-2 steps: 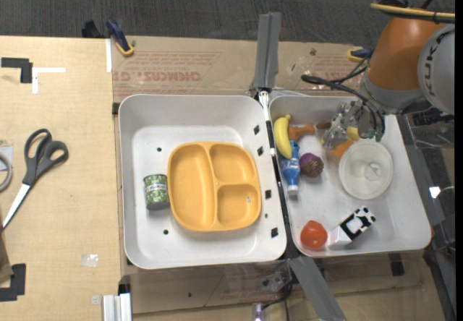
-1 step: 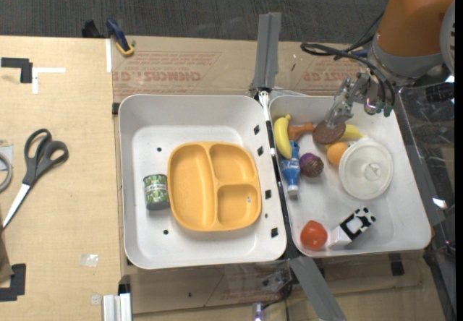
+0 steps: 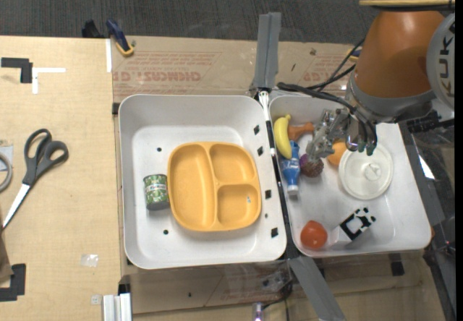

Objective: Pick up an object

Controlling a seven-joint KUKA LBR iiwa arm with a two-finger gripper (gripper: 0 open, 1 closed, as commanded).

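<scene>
Several small objects are crowded at the upper left of the right bin, and the claw is lowered among them; whether it is apart or together cannot be told from above. A miss or a double catch may be judged likely, since the dark round fruit at its 7 o'clock lies touching the blue tube, with an orange piece just beside it at 4 o'clock (partly hidden by the claw). The banana, at 9 o'clock, could be nudged aside. The dark fruit, taken as the likeliest target, is seen as small, rounded and purplish-brown, resting on the bin floor.
</scene>
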